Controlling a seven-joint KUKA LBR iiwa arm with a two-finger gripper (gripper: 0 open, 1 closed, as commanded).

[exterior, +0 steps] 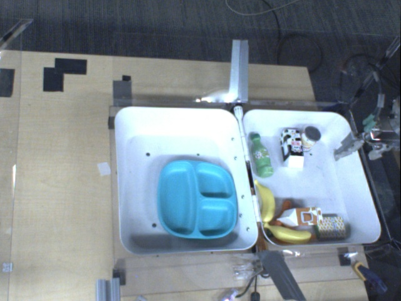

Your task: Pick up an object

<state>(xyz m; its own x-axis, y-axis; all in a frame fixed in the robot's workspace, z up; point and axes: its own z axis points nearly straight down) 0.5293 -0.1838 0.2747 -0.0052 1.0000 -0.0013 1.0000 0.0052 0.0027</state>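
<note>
My hand (376, 133) hangs at the far right edge of the right shallow white plastic bin (357, 193), a cluster of grey metal parts over the rim; I cannot tell how it is set, and I see nothing in it.

The things to pick lie in that right bin. A small green plastic bottle with a white cap (260, 155) lies along the left wall, cap toward the far side. Right of it, well apart from my hand, sits a small black-and-white patterned carton (292, 146), touching a round grey metallic disc (311, 133) at its far right corner. Along the near left wall curve two smooth yellow bananas (276, 221), one running near-to-far, the other along the near wall. Against them rests an orange-and-white printed cardboard box (302, 217), and just beside that a short cylinder with a speckled, mesh-like surface (330, 227).

The left shallow white bin (131, 137) holds a glossy blue plastic tray with rounded corners and three compartments (197, 198), lying flat toward the near side.

Both bins rest on the pale wooden bench (56, 187).
</note>
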